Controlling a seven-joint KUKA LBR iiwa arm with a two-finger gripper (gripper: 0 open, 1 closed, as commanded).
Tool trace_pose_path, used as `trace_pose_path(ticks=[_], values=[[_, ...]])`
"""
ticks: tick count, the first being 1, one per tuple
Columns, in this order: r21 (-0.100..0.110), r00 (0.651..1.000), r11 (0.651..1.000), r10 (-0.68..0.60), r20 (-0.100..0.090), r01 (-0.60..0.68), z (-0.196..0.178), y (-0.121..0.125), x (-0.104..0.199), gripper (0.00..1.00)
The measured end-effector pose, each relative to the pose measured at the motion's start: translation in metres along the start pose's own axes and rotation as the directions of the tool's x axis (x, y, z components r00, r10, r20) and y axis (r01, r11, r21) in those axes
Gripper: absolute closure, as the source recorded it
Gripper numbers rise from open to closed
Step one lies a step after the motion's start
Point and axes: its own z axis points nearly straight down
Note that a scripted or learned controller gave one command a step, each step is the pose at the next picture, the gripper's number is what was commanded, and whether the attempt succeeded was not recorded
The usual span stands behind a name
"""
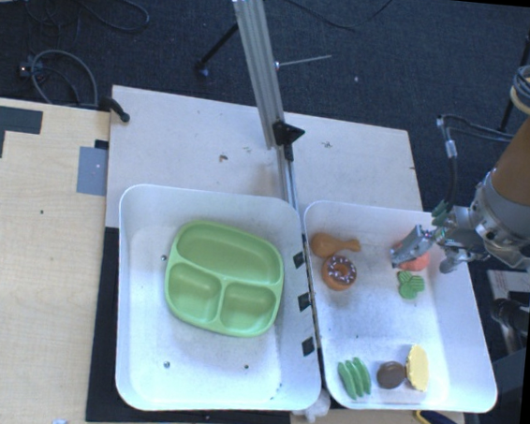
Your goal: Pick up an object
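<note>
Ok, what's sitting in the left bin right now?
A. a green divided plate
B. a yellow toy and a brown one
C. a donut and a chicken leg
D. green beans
A: the green divided plate lies in the left bin, while the donut and the other small toys lie in the right bin.

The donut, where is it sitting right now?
The donut lies in the right bin, upper left part near the divider, just below the chicken drumstick and left of the gripper.

Tray (225,279) in left bin (130,333) (centred)
</note>
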Motion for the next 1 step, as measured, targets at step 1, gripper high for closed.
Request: trace_pose_path(ticks=[1], values=[[-0.001,1.0,1.0,0.002,0.0,-0.002,0.0,0.0,-0.0003,0.0]])
